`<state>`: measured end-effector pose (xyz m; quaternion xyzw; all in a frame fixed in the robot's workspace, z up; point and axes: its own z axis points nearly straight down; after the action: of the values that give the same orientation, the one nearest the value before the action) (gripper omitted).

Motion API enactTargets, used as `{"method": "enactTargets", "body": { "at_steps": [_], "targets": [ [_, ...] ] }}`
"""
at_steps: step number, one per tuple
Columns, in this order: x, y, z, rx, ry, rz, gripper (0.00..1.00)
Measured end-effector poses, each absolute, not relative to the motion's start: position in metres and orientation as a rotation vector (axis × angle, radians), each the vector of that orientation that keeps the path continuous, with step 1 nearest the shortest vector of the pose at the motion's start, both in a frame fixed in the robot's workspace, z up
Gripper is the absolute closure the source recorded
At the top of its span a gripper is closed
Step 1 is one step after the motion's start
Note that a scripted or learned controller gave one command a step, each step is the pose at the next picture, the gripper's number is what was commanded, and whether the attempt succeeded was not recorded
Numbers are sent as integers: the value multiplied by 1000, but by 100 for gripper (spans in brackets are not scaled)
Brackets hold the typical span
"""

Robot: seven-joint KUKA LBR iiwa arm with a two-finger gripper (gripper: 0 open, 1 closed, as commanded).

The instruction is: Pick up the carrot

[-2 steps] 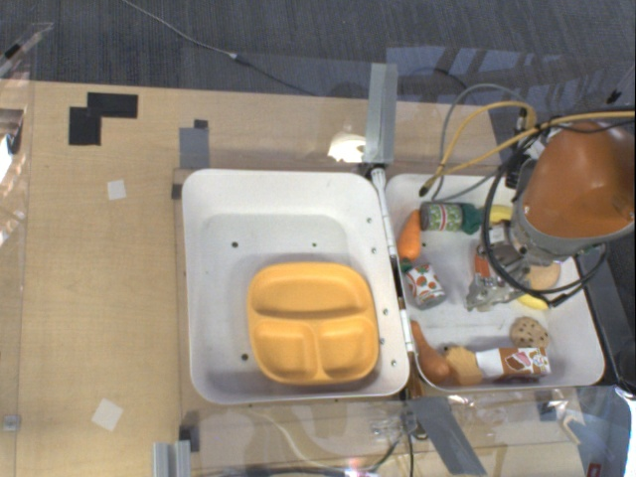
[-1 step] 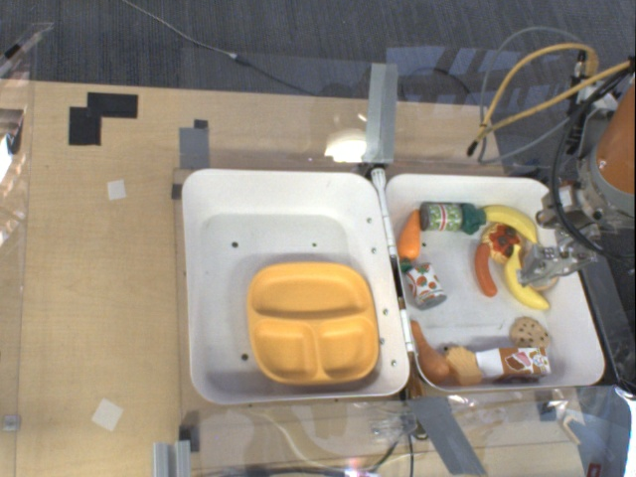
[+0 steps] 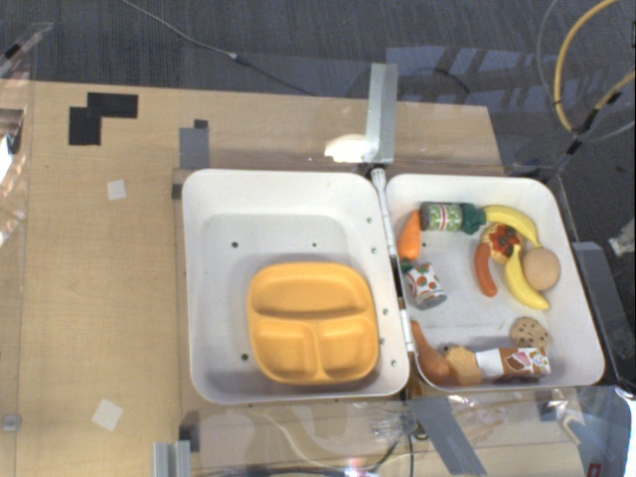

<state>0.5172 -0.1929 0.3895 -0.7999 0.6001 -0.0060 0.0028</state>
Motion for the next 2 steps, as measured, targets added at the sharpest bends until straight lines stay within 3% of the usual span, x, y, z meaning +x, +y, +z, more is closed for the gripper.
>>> {"method": "enactTargets", "body": {
  "at_steps": [1, 2],
  "targets": [
    [487, -164, 222, -2502, 1895, 12, 100],
    [520, -185, 415, -2672, 1644, -22, 100]
  ]
}}
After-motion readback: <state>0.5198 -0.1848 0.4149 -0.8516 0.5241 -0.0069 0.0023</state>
